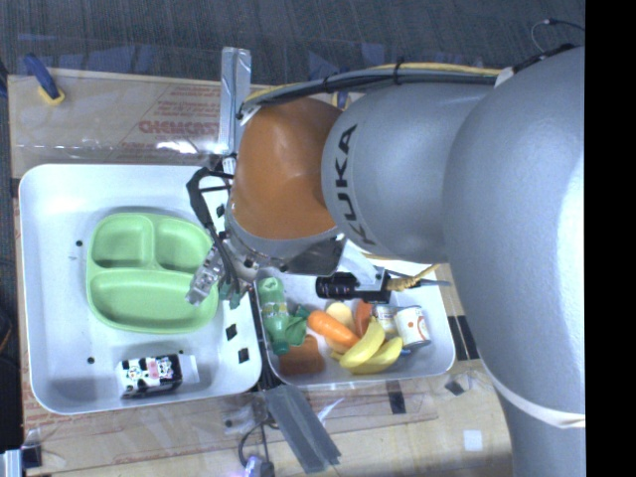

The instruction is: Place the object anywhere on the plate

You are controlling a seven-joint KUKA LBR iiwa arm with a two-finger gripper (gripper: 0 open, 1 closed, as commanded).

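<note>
Plate point(149, 271), green, claw point(206, 284) over its right rim, finger spread impossible to tell.

Two white bins point(40, 266); one green plate point(149, 271); one banana point(370, 351).

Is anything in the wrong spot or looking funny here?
One thing stands apart: a small black-and-white cow-patterned object lies alone in the left bin, below the green plate, while the other toy foods are heaped in the right bin. The gripper is at the plate's right edge. Nothing looks spilled or broken.
</note>
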